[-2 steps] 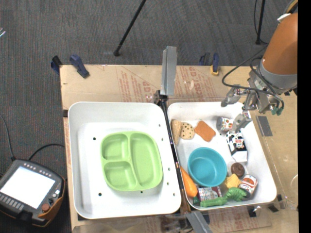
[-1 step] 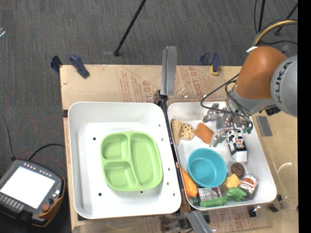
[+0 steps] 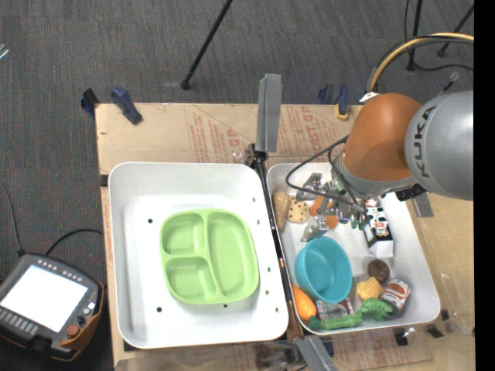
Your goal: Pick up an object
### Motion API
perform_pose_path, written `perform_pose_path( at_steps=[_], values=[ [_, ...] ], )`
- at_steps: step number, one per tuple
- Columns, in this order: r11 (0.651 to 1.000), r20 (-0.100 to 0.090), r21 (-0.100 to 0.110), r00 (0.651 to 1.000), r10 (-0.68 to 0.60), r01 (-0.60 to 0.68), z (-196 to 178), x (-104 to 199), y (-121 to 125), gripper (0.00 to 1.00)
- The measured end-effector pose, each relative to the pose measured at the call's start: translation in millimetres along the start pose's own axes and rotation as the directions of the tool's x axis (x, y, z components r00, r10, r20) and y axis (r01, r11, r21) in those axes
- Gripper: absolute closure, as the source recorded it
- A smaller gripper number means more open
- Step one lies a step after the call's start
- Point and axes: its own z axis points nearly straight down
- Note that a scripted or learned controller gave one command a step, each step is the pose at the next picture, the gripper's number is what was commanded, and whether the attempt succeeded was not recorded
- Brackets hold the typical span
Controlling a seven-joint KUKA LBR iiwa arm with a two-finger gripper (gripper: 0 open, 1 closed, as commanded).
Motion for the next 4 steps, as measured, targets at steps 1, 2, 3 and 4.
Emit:
perform_pose_path(
  at_steps=[1, 2, 3, 4],
  values=[
    [0.999, -0.017, 0.006, 0.999, 0.034, -0.034, 5.3, -12.3, -41.5, 0.00],
    [0.998, 0.002, 0.009, 0.998, 0.061, -0.061, 0.6, -4.0, -31.6, 0.00],
    [0.997, -0.060, 0.008, 0.995, 0.083, -0.082, 19.3, -5.6, 0.5, 0.00],
    [1.000, -0.063, 0.004, 0.998, -0.030, 0.030, 11.2, 104.2, -82.6, 0.00]
  ],
)
